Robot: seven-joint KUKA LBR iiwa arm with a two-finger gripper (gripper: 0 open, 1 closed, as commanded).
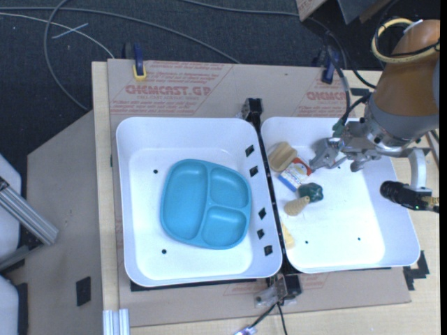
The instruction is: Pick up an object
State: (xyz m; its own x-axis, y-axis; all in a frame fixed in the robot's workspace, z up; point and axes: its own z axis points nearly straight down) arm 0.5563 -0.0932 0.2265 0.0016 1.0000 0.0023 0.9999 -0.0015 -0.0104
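Note:
Several small objects lie at the left side of the right bin (363, 246): a tan brush-like piece (281, 155), a red, white and blue item (293, 176), a dark green object (312, 192), a beige piece (297, 205) and a small yellow bit (287, 238). My gripper (339, 160) hangs over the upper middle of the right bin, just right of the cluster. Its fingers stand apart, open, with nothing between them. The grey arm with its orange band (412, 44) comes in from the upper right.
The left bin (133, 187) holds a blue divided plate (207, 203). A black divider (262, 180) runs between the bins. A black fitting (405, 195) sits at the right bin's right rim. Clamps hold the cardboard base at the back.

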